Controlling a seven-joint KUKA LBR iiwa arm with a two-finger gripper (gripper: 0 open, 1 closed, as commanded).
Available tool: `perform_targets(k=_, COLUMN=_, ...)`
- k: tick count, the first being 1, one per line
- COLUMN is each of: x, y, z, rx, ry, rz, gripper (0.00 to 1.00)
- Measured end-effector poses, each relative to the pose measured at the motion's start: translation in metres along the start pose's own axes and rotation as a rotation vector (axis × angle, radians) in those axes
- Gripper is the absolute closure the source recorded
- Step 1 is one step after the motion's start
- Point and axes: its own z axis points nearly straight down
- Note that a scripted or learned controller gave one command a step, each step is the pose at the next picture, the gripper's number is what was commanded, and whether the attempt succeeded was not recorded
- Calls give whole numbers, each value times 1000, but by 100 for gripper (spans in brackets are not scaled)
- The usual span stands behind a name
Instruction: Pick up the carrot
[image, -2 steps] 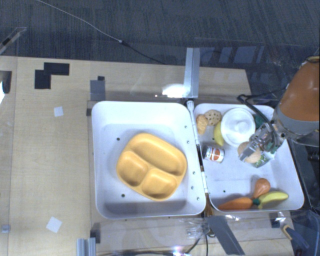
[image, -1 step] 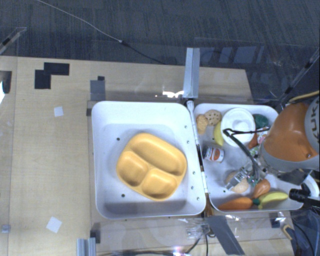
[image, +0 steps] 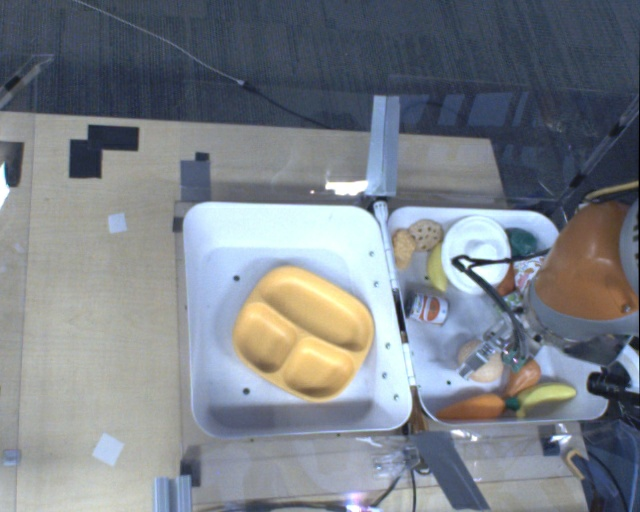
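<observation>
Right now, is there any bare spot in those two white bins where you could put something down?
Left bin: bare floor rings the yellow tray, widest along the left wall and front. Right bin: a small patch between the can and the carrot. Elsewhere it is crowded with cookies, a white bowl, a banana and the claw.

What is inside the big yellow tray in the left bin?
The yellow tray shows three hollow sections with nothing in them. It sits in the left bin. Whatever is under the tray is covered.
</observation>
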Motion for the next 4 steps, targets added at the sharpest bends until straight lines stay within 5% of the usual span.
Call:
perform_targets(k=1, x=-101, y=12, z=-118, rx=-4, ry=-9, rz=-51, gripper=100)
perform_targets(k=2, x=-71, y=49, z=17, rx=-3, ry=-3, rz=-47, gripper=100)
perform_targets(k=3, x=-119, y=32, z=-213, rx=-6, ry=-10, rz=126, gripper=100)
perform_targets(k=4, x=-64, y=9, z=-12, rx=7, ry=10, rz=143, gripper=100)
